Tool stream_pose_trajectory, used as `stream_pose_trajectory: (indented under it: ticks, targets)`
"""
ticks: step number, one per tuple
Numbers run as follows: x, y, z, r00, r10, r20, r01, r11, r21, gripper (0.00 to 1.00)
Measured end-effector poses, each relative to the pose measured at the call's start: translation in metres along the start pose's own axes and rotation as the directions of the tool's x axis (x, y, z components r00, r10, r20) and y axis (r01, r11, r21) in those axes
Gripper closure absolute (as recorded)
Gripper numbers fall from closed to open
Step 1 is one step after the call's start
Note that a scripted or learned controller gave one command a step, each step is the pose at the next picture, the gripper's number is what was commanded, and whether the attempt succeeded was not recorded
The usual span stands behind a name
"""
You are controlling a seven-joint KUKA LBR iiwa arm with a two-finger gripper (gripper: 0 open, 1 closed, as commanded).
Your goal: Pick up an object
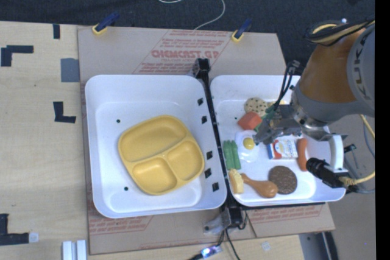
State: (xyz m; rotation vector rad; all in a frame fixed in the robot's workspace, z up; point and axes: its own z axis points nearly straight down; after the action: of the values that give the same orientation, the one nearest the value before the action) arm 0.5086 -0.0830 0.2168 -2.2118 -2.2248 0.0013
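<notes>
The camera view shows the gripper (272, 128) low over the right bin (226, 92), at right centre of the frame; whether it is wide or narrow cannot be told. Around it lie toy foods: a cookie (255, 105), an orange wedge (249, 120), a fried egg (248, 144), a green bean pod (231, 153), a drumstick (259, 186), a brown patty (283, 179), and a small carton (285, 148). The left bin (97, 94) holds a yellow divided plate (160, 154).

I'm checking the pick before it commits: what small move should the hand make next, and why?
Probably lower a little, straight down. The hand hovers in the right bin, above the crowded toy food, nearest the red piece and the fried egg. Nothing shows between its tips, so no pick has happened yet.
</notes>
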Motion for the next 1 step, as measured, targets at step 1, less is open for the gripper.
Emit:
stream_pose_trajectory:
  ticks: [1]
  targets:
    - [0.0584, -0.0099, -0.0115, 1.0, -0.001, 0.0, 0.001, 1.0, 0.0, 1.0]
